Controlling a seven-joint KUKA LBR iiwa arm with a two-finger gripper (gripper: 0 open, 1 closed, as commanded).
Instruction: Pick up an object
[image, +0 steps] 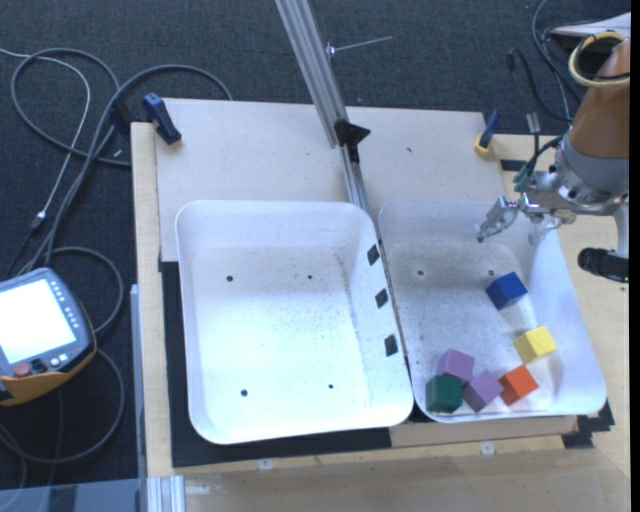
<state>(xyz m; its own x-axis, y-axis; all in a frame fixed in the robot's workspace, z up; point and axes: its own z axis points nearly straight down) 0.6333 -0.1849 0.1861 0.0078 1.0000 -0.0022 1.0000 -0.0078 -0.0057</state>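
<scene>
Arm (600, 120) enters from right, orange band above wrist; gripper (512, 222) sits over upper part of right bin (430, 235), near its far wall. Fingers (489, 226) look spread, nothing between them — released, no grasp.

Objs all in right bin: blue cube (506, 290) just below gripper, apart from it. Yellow cube (536, 343) lower, near right wall. Cluster at near edge — green cube (445, 393), two purple cubes (457, 364) and (484, 389), orange cube (518, 383); green touching the purples, orange just beside the lower purple.

Left bin (200, 240) alongside, w/ dark specks on floor. Pendant (35, 330) on floor at far left.
</scene>
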